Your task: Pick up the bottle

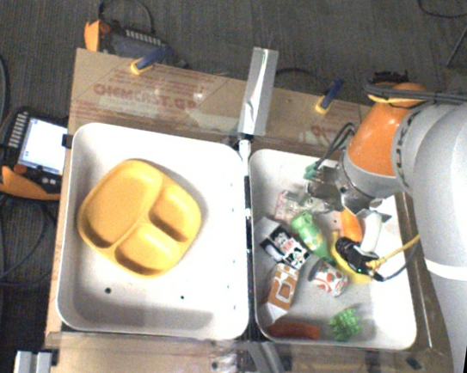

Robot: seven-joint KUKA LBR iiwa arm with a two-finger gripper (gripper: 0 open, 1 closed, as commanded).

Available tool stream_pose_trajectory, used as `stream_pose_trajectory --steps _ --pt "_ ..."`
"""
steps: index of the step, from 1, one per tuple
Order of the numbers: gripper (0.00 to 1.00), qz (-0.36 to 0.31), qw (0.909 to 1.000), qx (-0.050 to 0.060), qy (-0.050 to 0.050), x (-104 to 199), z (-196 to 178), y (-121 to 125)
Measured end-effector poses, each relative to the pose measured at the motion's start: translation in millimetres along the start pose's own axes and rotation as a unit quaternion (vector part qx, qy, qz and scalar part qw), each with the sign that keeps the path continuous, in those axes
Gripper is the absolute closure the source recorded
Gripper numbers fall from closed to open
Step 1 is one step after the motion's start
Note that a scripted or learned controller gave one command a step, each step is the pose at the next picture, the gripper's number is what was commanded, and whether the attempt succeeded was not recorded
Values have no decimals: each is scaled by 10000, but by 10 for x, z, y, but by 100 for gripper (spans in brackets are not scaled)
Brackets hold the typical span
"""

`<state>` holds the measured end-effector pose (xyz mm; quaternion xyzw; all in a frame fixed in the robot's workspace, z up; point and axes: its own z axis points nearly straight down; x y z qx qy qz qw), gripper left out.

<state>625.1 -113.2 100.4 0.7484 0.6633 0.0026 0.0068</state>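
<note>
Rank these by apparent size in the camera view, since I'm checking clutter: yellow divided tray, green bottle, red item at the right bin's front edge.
1. Yellow divided tray, by far the largest.
2 and 3. Green bottle and red item look too alike to rank.

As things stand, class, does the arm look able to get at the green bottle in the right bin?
Probably yes: the green bottle lies uncovered in the right bin, just beside the hand, though packets crowd it closely.
</note>
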Motion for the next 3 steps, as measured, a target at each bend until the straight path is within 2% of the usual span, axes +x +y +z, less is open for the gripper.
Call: stream_pose_trajectory --steps 1,2,3 --pt "100 -366 9993 77 9 905 -1684 349" --pt "0 -361 9993 78 0 897 -1683 349" --pt "0 1295 9915 80 -10 1125 -2742 -326"
